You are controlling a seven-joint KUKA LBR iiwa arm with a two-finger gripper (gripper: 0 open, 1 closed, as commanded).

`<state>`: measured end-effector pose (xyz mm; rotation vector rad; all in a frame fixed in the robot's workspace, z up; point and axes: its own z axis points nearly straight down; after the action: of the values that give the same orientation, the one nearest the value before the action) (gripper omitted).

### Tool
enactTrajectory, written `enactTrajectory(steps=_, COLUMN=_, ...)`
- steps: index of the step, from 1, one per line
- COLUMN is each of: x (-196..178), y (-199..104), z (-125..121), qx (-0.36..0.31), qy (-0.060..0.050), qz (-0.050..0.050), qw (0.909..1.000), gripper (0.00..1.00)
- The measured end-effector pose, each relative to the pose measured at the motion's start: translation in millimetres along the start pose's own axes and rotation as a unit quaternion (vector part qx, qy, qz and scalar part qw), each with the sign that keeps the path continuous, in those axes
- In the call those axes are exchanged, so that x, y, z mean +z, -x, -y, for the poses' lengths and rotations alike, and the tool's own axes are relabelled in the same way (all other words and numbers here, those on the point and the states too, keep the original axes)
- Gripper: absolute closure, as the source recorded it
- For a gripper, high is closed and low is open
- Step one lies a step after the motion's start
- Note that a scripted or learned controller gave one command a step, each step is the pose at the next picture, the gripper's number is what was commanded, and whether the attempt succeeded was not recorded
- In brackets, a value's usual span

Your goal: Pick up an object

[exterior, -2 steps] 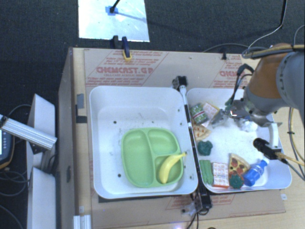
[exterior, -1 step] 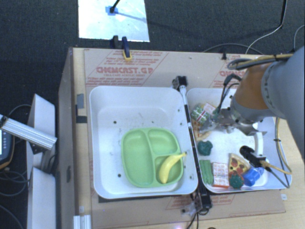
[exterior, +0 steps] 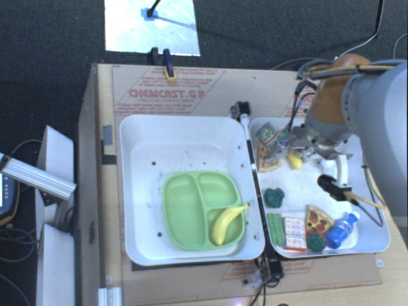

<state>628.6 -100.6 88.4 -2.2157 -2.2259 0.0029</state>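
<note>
In the right bin's [exterior: 382, 234] far corner, my pincer [exterior: 290, 146] hovers among small toy foods beside a yellow piece [exterior: 294, 161]; I cannot tell its state. Nothing visibly lifted; the pick remains undone.

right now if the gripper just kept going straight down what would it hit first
Most likely the small yellow object lying right below the gripper in the right bin, though depth is hard to judge from this slanted view.

Single fixed camera, mounted above the worktop [exterior: 191, 88], looking down at a slant. Frame takes in both white bins, left bin [exterior: 137, 171] and right bin [exterior: 376, 234], side by side. Arm [exterior: 366, 97] enters from frame right.
</note>
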Motion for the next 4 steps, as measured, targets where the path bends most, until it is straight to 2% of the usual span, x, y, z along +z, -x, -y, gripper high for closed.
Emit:
enactTrajectory(steps=1, x=-17.1, y=0.0, z=-5.0, qx=-0.003, qy=0.008, qz=0.001, qw=1.0, gripper=1.0)
enactTrajectory(steps=2, x=-146.0, y=-36.8, z=28.1, qx=0.0, qy=0.004, qz=0.0, qw=1.0, gripper=1.0)
enactTrajectory(steps=3, x=-95.3, y=-46.9, z=14.3, qx=0.0, qy=0.001, qz=0.0, qw=1.0, gripper=1.0)
enactTrajectory(steps=4, x=-113.3, y=-1.1, z=54.4, qx=0.001, qy=0.002, qz=0.0, qw=1.0, gripper=1.0)
